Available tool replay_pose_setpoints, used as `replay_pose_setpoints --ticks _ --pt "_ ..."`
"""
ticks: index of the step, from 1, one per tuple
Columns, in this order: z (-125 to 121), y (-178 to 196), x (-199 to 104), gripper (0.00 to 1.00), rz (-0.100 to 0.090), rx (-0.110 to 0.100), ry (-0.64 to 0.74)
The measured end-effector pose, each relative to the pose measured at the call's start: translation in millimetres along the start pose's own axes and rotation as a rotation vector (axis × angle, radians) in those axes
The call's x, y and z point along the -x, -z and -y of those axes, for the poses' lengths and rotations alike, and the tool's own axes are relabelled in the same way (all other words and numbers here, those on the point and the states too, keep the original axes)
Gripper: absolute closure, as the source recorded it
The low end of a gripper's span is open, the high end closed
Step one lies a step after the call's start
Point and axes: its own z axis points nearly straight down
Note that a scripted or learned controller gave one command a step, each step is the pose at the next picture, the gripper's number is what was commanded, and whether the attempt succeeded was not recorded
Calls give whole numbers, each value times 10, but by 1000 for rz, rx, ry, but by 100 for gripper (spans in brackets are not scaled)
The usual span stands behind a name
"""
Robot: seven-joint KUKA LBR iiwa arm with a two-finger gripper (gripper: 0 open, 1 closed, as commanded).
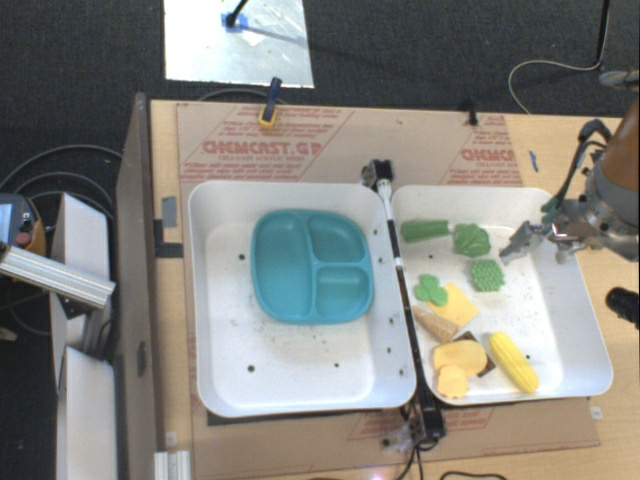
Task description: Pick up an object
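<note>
Reaching in from three o'clock, the grey arm is seen over the right edge of the right bin (575, 298), with its gripper (537, 238) at about two o'clock of that bin. The fingers are spread apart, and nothing is seen between them.

Toy food is spread over the right bin. A green cucumber-like piece (425, 230) lies at eleven o'clock, with a leafy green piece (472, 239) just beside it toward three o'clock. A bumpy green piece (487, 274) lies near the bin's middle, the closest item to the gripper yet apart from it. A small green clover-shaped piece (431, 290) touches a yellow cheese wedge (455, 306). At six o'clock, yellow-orange slices (458, 360) are grouped beside a corn cob (513, 361).

In the left bin (215, 368), a teal divided plate (311, 267) rests near the centre.
</note>
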Motion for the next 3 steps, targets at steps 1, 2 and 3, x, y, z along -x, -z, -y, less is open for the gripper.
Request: replay_pose_setpoints --ticks 1,2,3 --pt "-578 -1155 -255 0 -3 -7 5" --pt "-379 -1595 146 0 0 -5 -5" --pt "-1201 -1547 362 0 3 10 3"
